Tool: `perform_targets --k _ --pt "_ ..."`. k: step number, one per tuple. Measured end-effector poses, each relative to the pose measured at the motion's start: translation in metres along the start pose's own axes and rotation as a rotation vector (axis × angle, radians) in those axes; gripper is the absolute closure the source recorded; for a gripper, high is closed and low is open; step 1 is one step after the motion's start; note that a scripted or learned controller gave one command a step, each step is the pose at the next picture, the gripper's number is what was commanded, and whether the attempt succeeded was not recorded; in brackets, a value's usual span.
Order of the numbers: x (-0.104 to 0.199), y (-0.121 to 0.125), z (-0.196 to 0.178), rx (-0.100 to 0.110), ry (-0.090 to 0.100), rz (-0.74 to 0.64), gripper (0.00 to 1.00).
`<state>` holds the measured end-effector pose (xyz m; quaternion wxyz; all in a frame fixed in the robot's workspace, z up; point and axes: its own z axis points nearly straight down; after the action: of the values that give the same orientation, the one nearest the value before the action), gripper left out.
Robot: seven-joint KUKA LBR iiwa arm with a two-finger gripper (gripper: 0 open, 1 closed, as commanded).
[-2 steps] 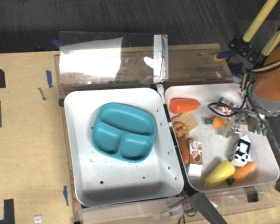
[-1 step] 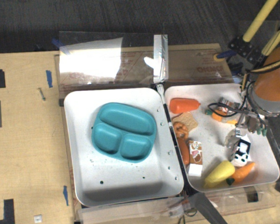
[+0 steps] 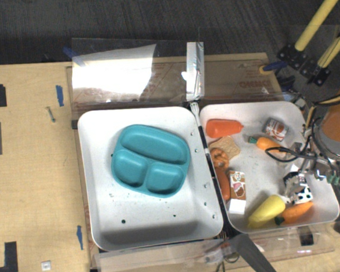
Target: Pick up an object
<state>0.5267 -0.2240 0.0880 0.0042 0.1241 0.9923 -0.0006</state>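
- While our gripper (image 3: 298, 181) hangs low in the right bin (image 3: 255, 112), we cannot tell its state.
- A carrot (image 3: 297, 211) lies just below it, a lemon (image 3: 266, 209) beside.

One fixed camera overhead looks down slantwise on both bins (image 3: 96, 166).

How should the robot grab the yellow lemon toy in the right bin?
Grip the yellow lemon-shaped toy across its narrow middle, coming straight down from above. It lies flat, long axis slanting up to the right, with an orange carrot-shaped toy touching its right end, so the jaws probably fit best across its long sides.
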Motion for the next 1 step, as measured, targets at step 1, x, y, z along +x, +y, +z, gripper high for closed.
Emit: perform_targets --k 1 --pt "-0.0144 0.0038 0.0001 0.000 -0.002 -0.002 0.00"
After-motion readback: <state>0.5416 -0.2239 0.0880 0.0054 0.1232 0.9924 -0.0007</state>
